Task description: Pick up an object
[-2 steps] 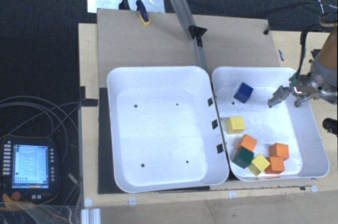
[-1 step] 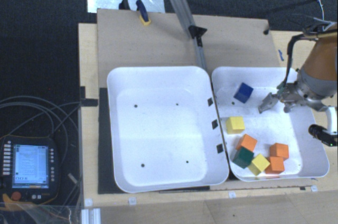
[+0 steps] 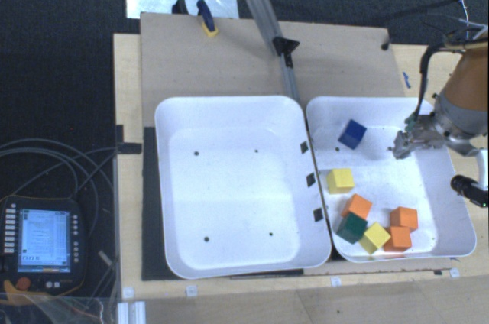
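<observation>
The right bin holds several blocks. A blue block lies near its back, a yellow block at its left side. Toward the front sit an orange block, a dark green block, a second yellow block and two more orange blocks. My gripper hangs over the back right of this bin, right of the blue block and apart from it. Nothing shows between its fingertips.
The left bin stands beside the right one. A grey pole slants down from the top to the bins' shared back corner. A teach pendant with cables lies on the floor at the left.
</observation>
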You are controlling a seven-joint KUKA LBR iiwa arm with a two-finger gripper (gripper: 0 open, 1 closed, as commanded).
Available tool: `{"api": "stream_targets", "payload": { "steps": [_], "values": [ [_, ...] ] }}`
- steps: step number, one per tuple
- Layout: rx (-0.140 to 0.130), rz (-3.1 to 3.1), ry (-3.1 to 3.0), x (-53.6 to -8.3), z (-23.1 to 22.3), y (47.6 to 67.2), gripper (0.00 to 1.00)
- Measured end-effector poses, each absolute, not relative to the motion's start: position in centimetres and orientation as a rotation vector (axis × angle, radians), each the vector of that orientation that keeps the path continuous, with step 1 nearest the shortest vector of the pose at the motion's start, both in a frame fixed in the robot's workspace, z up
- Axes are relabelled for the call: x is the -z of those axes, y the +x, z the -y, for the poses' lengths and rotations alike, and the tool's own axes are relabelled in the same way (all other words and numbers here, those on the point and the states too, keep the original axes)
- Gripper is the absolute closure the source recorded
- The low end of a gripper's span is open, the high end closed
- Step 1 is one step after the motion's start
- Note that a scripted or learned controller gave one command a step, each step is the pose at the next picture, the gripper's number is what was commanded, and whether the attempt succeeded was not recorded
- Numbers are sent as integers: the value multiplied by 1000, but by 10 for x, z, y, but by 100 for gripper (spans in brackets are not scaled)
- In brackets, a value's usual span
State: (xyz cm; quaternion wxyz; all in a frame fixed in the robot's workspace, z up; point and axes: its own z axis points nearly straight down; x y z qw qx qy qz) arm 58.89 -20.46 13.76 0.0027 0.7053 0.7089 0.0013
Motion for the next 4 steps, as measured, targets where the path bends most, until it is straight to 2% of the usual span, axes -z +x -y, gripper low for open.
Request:
{"api": "stream_targets", "payload": {
  "steps": [2, 4],
  "values": [
    [-5, -2222, 2211, -226, 202, 586, 100],
    [-8, -2232, 2207, -249, 101, 625, 100]
  ]
}}
